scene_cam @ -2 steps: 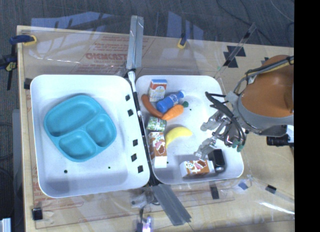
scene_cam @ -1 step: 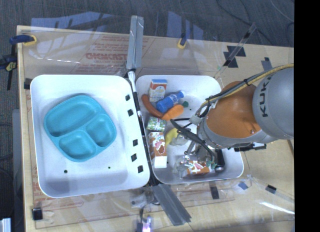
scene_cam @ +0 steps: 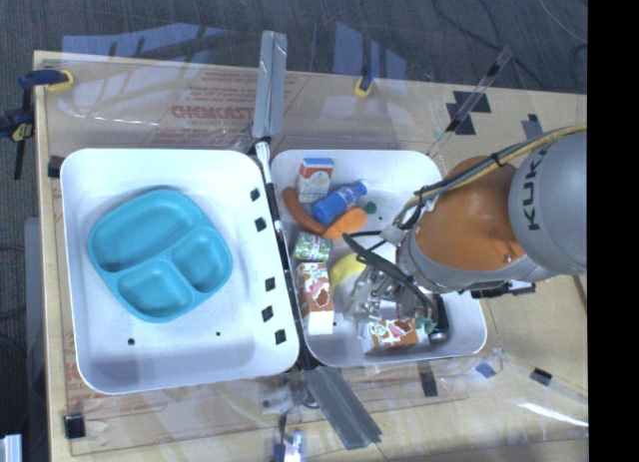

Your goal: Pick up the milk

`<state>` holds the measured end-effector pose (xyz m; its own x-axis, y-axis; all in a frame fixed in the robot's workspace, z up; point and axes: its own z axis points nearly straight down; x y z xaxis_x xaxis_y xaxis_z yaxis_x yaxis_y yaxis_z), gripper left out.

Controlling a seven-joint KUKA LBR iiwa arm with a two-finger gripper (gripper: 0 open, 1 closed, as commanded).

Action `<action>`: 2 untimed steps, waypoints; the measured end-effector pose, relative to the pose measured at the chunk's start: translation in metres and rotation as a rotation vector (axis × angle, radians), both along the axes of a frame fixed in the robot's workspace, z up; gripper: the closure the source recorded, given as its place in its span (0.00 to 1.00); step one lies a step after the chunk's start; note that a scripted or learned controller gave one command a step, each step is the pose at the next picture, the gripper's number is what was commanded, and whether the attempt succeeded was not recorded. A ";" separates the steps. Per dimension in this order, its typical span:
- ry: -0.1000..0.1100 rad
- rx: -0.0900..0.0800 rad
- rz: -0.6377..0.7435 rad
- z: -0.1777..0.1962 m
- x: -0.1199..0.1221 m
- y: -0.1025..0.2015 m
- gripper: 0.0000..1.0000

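Two shallow white bins sit side by side on the table (scene_cam: 120, 81). The left bin (scene_cam: 90, 350) holds one thing, a blue three-compartment plate (scene_cam: 160, 252). The right bin (scene_cam: 454, 166) is crowded. One milk carton (scene_cam: 314, 180) with a red top stands at its far left corner. Just beside it, to the near right, lie a blue bottle (scene_cam: 339, 202), an orange carrot (scene_cam: 344, 222) and a reddish sausage (scene_cam: 297, 209), bunched and touching. Nearer along the left wall lie a small green packet (scene_cam: 311, 247) and a long red and white carton (scene_cam: 317, 295), with a yellow lemon (scene_cam: 345, 269) to their right. The gripper (scene_cam: 384, 305) is low in the near part of the right bin, just above a red snack box (scene_cam: 394, 332) and well apart from the milk carton. I cannot tell how the jaws stand amid the clutter. The grey arm (scene_cam: 549, 211) with its orange band (scene_cam: 469, 226) covers the bin's right side.
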<state>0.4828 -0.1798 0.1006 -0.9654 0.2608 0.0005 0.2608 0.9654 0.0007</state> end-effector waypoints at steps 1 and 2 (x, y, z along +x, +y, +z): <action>-0.015 -0.027 -0.343 -0.003 -0.006 0.039 1.00; 0.000 -0.002 -0.788 -0.009 -0.005 0.033 1.00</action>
